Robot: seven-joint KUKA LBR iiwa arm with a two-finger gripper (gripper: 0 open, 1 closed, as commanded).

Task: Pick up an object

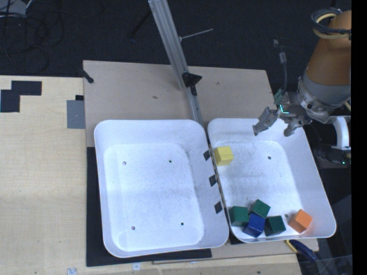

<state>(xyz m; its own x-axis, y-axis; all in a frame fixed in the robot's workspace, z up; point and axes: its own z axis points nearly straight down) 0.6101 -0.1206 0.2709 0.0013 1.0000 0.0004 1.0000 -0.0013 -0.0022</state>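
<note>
No legible text, label, brand, number or sign appears anywhere in the camera view. The faces of the coloured blocks carry no readable marking at this resolution, and the white bins and the desk surface show no readable marking either.
</note>
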